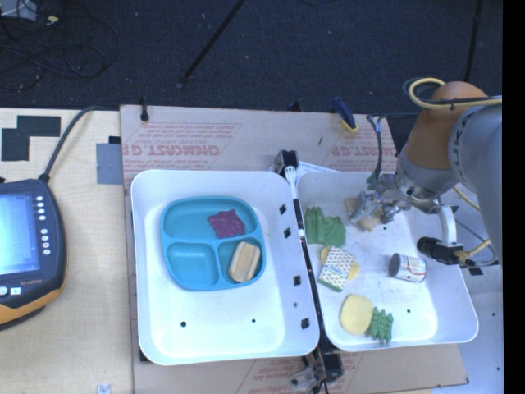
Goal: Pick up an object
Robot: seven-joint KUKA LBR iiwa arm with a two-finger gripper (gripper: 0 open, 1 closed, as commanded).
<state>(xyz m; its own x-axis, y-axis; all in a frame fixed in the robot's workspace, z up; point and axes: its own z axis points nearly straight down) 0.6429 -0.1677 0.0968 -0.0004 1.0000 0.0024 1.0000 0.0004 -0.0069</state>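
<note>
My gripper (371, 210) hangs low over the back of the right bin (447, 302), with the grey arm and its orange band behind it at the right. Just left of it lies a green leafy toy (324, 226). In front of it lie a yellow and white checked piece (336, 268) and a small can on its side (408, 267). Near the bin's front edge sit a yellow round piece (356, 313) and a small green piece (381, 324). I see nothing held in the gripper.
The left bin (164, 318) holds a blue divided plate (184, 261) with a purple piece (226, 222) and a tan bread-like piece (244, 261). A raised divider (299, 253) separates the bins. A tablet (25, 240) lies at the far left of the bench.
</note>
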